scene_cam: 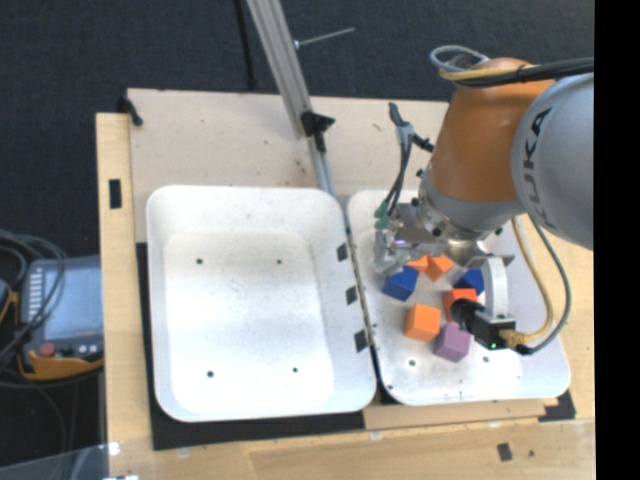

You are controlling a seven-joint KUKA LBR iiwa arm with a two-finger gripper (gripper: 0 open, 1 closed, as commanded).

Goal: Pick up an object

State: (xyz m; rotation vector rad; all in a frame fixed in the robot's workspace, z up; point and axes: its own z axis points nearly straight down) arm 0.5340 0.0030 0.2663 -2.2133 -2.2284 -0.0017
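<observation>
The jaws (392, 255) hang low at the left side of the right bin (545, 373), just above the blue block (400, 284); whether they are spread or closed I cannot tell. Beside it lie an orange block (422, 321), a purple block (452, 343) and a smaller orange block (437, 265), close together. These cubes look light, stiff and unbreakable; pinching two flat opposite faces should hold best. The left bin (180, 218) sits alongside on the table (220, 118).

the light is even and fairly bright, falling from above; the left white bin (250, 298) glares almost to blank white, and the dark floor (80, 28) looks grainy. shadows are soft and short; the whole frame is slightly soft, with fine detail blurred.
</observation>
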